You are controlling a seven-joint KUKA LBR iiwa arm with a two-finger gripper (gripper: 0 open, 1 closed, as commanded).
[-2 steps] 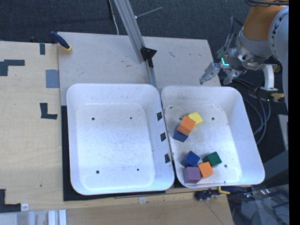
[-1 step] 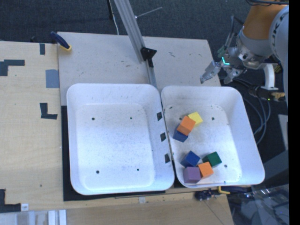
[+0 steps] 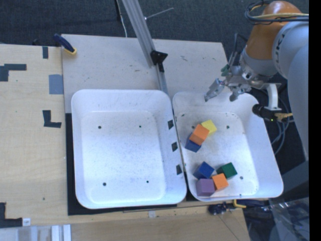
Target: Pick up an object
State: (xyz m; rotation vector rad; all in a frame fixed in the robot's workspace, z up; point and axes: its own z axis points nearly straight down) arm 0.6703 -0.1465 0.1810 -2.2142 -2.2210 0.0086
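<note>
The grey arm with its orange band [image 3: 266,36] reaches in over the far rim of the right-hand shallow white plastic bin [image 3: 261,149]. Its two-finger gripper [image 3: 221,92] hangs above that bin's far edge with the fingers spread apart and nothing between them.

Taking this bin as the landmark, all the small foam cubes lie inside it. Toward its middle, a yellow cube [image 3: 209,127] touches an orange cube [image 3: 200,133], and a dark blue cube [image 3: 192,145] sits tucked just beneath the orange one. Nearer the bin's front edge is a second cluster: a blue cube [image 3: 204,170], a green cube [image 3: 228,170], a smaller orange cube [image 3: 219,181] and a purple cube [image 3: 205,187], packed close together.

The left-hand white bin [image 3: 80,134] adjoins the landmark bin's left wall. Both rest on the pale counter [image 3: 100,64].
</note>
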